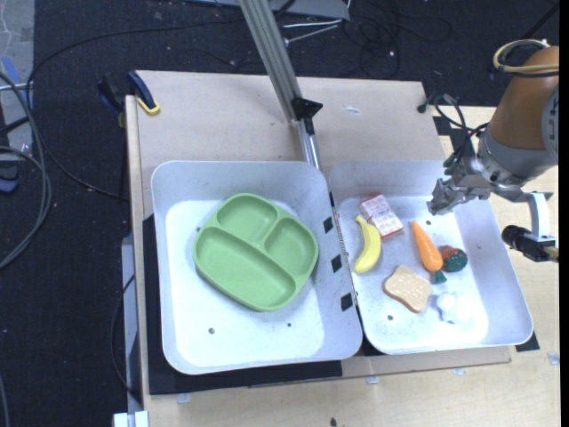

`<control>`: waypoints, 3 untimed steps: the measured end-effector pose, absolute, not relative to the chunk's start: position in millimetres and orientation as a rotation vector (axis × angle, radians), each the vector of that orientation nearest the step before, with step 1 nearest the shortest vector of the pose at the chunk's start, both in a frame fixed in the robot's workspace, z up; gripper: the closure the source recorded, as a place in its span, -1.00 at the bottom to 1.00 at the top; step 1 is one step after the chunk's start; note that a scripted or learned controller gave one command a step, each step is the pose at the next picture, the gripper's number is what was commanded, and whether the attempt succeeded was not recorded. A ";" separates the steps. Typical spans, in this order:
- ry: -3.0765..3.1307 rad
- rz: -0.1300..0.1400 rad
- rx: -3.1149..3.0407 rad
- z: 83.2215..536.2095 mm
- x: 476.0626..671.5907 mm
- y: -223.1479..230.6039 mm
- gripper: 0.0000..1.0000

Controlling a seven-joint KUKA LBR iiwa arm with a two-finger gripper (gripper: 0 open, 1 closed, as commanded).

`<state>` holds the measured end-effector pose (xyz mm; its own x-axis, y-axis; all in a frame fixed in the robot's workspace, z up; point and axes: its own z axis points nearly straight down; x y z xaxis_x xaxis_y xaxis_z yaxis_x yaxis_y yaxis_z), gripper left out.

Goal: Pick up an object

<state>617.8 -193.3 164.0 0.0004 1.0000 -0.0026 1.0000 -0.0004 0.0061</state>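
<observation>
Hovering over the upper right part of the right bin, the fingers point down and to the left, dark and close-set; whether they are parted or closed cannot be told, and nothing is seen between them. Just below them lies an orange toy carrot, slanted, its lower end touching a small dark red-and-green item. Left of the carrot: a red-and-white carton, tilted, and beside it a yellow banana lying lengthwise near the bin's left wall. Lower centre: a slice of toast; to its right, a small white item, too faint to identify. Above the fingers, the grey wrist rises into the orange band of the arm at the right edge. Left bin: one green divided plate with three compartments, lying flat at centre. Both bins rest side by side on a tan worktop.
</observation>
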 end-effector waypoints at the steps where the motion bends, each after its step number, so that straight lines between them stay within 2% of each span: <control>1: 2.219 0.005 2.214 211.5 627.1 -196.2 1.00; 2: 2.220 0.005 2.214 259.3 628.5 -196.4 1.00; 3: 2.230 0.002 2.214 265.3 619.8 -141.3 1.00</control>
<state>619.8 -141.3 265.3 -0.0069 1.0000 0.0016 1.0000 0.0069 0.0007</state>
